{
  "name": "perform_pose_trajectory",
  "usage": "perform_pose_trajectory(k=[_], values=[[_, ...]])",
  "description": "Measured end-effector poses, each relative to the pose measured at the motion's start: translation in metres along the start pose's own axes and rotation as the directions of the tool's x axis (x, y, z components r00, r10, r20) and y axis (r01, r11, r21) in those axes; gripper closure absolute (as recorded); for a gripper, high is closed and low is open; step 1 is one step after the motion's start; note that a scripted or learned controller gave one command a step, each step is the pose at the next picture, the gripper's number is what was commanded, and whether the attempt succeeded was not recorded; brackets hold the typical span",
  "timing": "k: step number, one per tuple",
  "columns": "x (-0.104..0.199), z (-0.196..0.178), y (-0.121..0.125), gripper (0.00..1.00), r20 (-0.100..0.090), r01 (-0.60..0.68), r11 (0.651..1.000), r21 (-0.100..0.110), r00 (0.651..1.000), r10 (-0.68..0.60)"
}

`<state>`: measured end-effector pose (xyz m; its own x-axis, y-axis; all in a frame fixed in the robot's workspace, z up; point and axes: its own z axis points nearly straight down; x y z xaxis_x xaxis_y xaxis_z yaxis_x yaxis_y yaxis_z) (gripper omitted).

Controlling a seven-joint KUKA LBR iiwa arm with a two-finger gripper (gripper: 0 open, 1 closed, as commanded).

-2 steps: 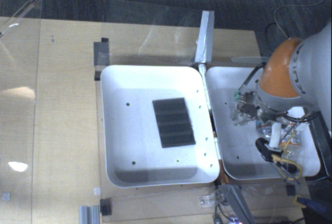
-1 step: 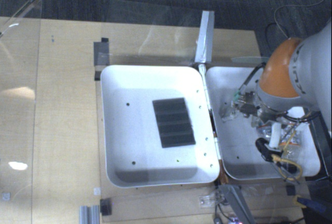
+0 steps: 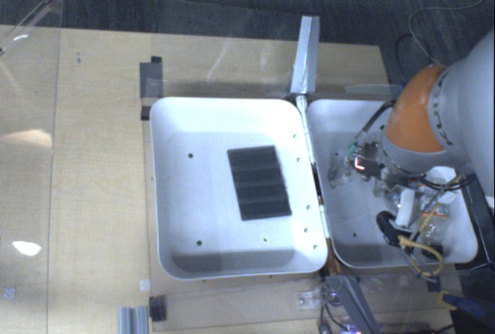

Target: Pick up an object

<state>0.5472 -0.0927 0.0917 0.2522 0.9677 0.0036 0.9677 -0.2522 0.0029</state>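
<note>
Gripper [image 3: 349, 168]: over right bin [image 3: 340, 210], near its 9 o'clock wall; open or closed, cannot tell | Target: black ribbed slab [image 3: 259, 182], flat mid left bin [image 3: 186, 201], 9 o'clock from gripper, across the shared rims | Long axis: roughly 11-to-5 o'clock | Writing: none legible

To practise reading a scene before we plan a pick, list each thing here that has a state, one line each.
dark ribbed block: lying flat at a slight angle, mid-bin, untouched.
left bin: holds the block.
right bin: under the arm's wrist.
arm: reached in over the right bin, well apart from the block.
</note>
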Motion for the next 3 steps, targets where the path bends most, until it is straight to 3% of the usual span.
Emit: perform_pose_trajectory(k=[1,2,3], values=[[0.018,-0.037,0.068,0.00,0.003,0.046,0.999,-0.003,0.999,-0.046],[-0.063,-0.088,0.069,0.00,0.004,0.165,0.986,-0.003,0.986,-0.165],[-0.084,0.003,0.060,0.00,0.005,0.243,0.970,-0.005,0.970,-0.243]])
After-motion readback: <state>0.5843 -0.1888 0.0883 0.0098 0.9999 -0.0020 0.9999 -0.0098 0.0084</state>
